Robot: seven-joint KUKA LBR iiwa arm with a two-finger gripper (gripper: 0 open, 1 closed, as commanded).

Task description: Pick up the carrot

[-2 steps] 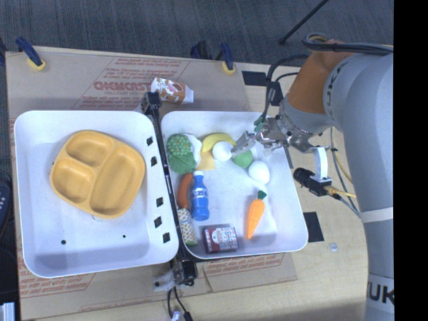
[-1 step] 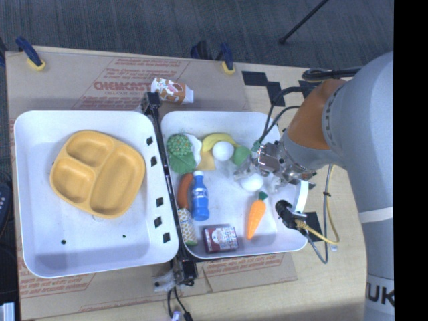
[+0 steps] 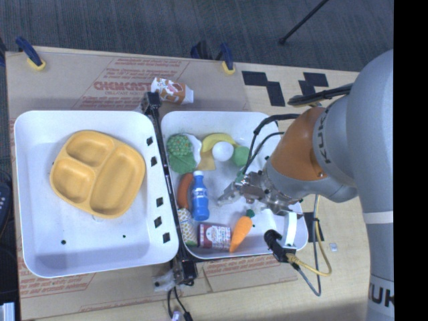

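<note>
Presently the carrot is seen lying in the right bin, near its near wall, tilted with its green top toward the far side and its tip toward the near wall. It is not held. A red carton lies just beside it on the left, and a blue bottle stands a little farther off on the far-left side. Further items are grouped at the far end of the bin: a green ball, a banana and a white egg.

The gripper is placed above the bin, just on the far side of the carrot's green top, and is largely masked by the wrist. Whether the claw is spread or pressed together cannot be told.

Several faults are judged possible from here. If the descent is made at the present offset, the green top alone may be clipped and the carrot pushed toward the near wall. A closure across the tapered tip may be lost through slipping. The carton may be caught by one finger, since little gap is left. In the left bin a yellow plate is unaffected.
</note>
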